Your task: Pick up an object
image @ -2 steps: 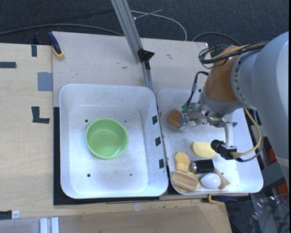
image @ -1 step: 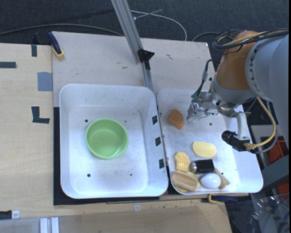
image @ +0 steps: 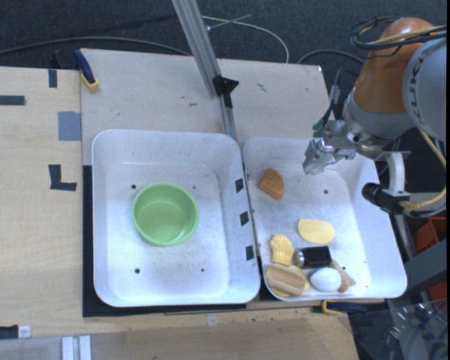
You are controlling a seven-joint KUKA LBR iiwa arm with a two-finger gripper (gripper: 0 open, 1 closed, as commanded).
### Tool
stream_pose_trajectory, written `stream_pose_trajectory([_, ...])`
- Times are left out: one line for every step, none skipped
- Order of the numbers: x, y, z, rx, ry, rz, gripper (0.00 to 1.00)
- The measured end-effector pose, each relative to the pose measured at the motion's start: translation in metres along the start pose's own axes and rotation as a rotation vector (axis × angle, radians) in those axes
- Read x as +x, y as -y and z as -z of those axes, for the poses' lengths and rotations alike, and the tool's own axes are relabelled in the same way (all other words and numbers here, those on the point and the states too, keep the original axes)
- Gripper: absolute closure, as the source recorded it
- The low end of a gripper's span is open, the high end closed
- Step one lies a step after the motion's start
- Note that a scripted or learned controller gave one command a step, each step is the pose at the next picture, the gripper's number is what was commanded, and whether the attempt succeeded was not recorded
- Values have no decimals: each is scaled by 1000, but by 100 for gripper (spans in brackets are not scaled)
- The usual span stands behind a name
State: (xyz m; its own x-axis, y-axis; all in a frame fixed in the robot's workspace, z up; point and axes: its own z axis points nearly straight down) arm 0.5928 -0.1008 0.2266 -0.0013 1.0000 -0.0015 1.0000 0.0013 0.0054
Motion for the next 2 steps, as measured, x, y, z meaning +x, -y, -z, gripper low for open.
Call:
stream_pose_trajectory([0,-1,49,1,-1,1,100])
stream_pose_trajectory([50,4,40,8,-3,4,100])
